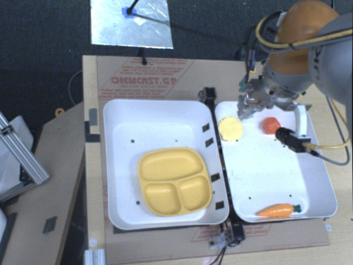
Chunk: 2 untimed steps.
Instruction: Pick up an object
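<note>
In the right bin [317, 189] a flat yellow disc [230, 128] lies near the far left corner. A red-orange tomato-like ball [270, 125] sits to its right. An orange carrot with a green tip [277, 210] rests by the near wall. My gripper [249, 107] hangs over the far end of this bin, just above and between the disc and the ball. Nothing shows between its tips.
The left bin [118, 148] holds a yellow three-compartment tray [174, 180]. A black divider strip [218, 159] runs between the two bins. A shiny metal sheet [130, 15] lies beyond the bench at the back.
</note>
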Tool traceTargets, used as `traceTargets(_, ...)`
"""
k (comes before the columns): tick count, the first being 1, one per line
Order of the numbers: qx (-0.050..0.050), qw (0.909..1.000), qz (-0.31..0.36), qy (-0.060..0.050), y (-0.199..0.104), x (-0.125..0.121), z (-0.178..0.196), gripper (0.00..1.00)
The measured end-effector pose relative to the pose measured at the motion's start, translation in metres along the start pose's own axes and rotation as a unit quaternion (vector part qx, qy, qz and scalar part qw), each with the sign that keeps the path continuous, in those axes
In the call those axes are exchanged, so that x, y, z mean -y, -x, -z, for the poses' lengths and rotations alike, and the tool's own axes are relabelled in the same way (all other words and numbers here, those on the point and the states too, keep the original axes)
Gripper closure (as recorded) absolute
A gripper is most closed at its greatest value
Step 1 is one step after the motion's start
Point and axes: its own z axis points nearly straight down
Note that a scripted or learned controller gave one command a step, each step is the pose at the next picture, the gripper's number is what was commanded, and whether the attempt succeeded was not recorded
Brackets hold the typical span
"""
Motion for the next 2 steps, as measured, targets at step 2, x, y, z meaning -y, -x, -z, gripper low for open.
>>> traceTargets(2, 0.000, 1.0000, 0.000, 0.000, -0.103, 0.016, -0.027, 1.00)
